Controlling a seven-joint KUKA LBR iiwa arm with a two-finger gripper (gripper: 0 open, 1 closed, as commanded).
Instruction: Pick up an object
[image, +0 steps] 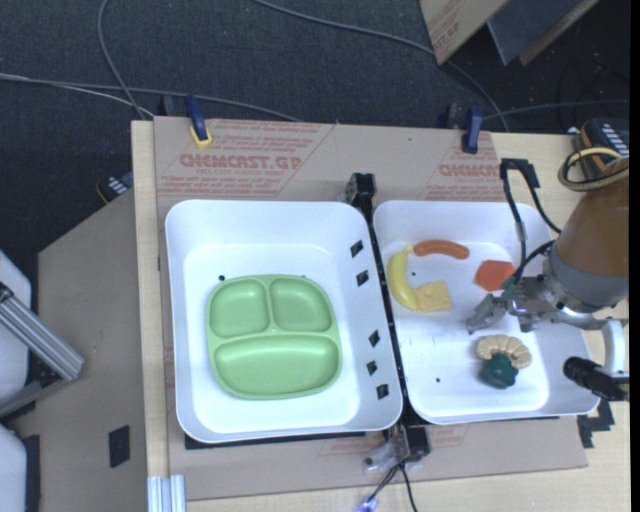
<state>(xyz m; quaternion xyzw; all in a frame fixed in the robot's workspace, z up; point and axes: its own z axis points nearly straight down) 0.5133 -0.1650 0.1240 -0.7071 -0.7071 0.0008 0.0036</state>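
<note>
Fingers (487, 312) spread open, gripping nothing, low in right white bin (430, 392). Tan ruffled toy (502, 347) and green broccoli-like toy (498, 373) just below; orange-red piece (494, 273) just above; yellow banana (400, 281) to left.

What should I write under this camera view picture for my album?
Robot pincer hovers over toy food in the right bin; green tray sits left.

Taking the divider (382, 300) between bins as landmark: sectioned plate (272, 335) left of it in the left bin (190, 300); right of it in the right bin (440, 390), banana (400, 280), cheese wedge (434, 297), sausage (441, 249), broccoli (498, 373) farthest, nearest the front.
</note>
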